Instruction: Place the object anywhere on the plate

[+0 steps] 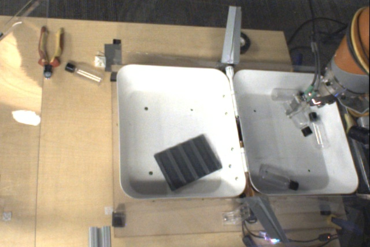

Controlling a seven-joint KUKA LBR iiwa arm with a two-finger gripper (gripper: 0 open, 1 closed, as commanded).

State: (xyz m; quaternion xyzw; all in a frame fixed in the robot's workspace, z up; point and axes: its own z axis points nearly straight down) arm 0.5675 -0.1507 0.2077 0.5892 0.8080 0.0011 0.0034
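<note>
While gripper (300, 102) hovers, right bin (341, 182)

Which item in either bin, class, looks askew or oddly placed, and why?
The dark ridged plate in the left bin lies turned at an angle to the bin's walls, down near the front edge rather than centred. In the right bin, a clear tube with a dark cap lies on its side near the front wall.

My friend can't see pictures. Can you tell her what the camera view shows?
A robot gripper hangs over the right white bin, where a clear tube with a black cap lies near the front. The left white bin holds a dark ribbed plate. Pliers rest on the wooden bench.
</note>
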